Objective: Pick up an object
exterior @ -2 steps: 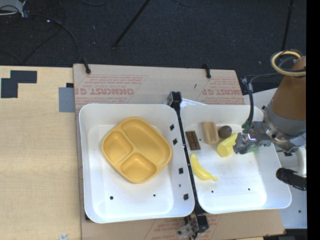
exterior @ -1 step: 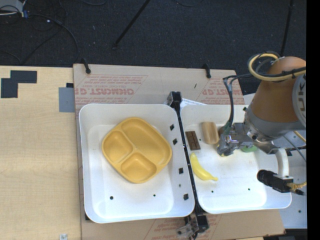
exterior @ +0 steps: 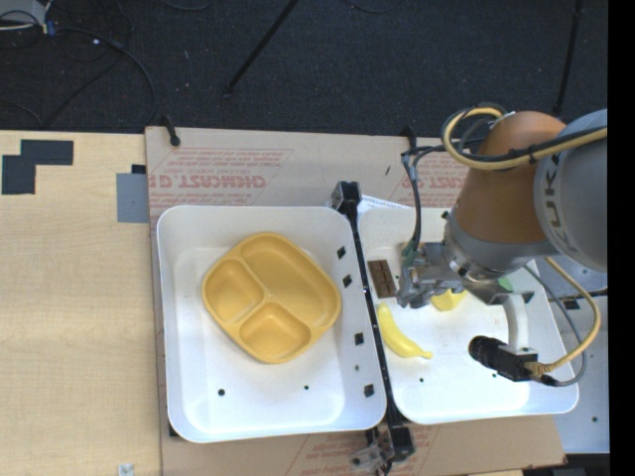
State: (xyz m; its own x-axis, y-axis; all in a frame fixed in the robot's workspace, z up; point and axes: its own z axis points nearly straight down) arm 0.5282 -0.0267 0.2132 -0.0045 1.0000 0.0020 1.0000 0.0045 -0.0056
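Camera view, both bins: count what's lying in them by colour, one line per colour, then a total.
Yellow: 3, the divided plate in the view's left bin; the banana and a piece partly hidden under the tool in the right bin.
Brown: 1, a small block by the right bin's inner wall.
Total: 4

My arm [exterior: 580,191] has a smooth grey shell with rounded contours. Orange lettering [exterior: 552,216] runs along one edge of the shell and is only partly legible. Above the wrist sits a broad, domed orange band [exterior: 501,191]. A looped bundle of yellow and black cable [exterior: 466,132] is fitted at the top of this band, and a thin black cable [exterior: 415,201] runs down beside it. My gripper [exterior: 423,288] is a compact grey metal assembly with dark fittings.
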